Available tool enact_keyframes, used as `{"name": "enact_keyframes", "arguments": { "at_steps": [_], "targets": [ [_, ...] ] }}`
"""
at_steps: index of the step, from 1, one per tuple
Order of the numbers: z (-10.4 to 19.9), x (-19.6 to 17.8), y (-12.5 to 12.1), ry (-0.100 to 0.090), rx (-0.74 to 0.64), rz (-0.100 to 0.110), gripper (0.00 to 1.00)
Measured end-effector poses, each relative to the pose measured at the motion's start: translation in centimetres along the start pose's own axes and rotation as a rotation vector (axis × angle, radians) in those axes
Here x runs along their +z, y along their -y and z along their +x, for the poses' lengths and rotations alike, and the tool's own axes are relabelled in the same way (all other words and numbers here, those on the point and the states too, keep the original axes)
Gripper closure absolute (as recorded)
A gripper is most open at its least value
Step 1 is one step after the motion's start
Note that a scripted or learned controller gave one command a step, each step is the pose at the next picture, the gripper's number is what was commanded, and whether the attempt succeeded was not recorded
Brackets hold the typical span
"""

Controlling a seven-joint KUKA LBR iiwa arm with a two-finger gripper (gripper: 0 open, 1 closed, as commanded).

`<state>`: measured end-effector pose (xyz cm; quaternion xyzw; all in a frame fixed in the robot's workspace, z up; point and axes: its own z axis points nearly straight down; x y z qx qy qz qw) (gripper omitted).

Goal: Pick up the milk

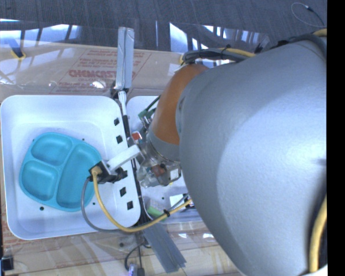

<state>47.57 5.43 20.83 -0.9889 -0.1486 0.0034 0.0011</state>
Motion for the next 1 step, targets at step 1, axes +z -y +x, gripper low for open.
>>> {"name": "enact_keyframes", "arguments": {
  "at_steps": [1],
  "targets": [
    [0.08,-0.87,0.16,0.002,-0.009,0.001,1.0]
  ]
}}
